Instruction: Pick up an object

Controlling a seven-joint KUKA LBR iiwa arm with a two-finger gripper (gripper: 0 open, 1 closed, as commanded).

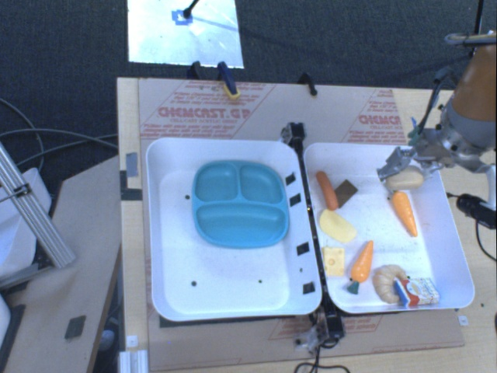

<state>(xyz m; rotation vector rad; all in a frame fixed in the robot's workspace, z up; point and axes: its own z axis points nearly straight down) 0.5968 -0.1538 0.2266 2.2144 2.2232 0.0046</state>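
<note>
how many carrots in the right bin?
2. One carrot lies by the right wall, just below the gripper. The other carrot lies near the front, beside the cheese cube. The arm may hide more at the bin's far right corner.

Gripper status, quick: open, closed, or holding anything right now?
Gripper: over the right bin's far edge, right at a pale beige item; whether it is open, closed or gripping that item cannot be told.
</note>
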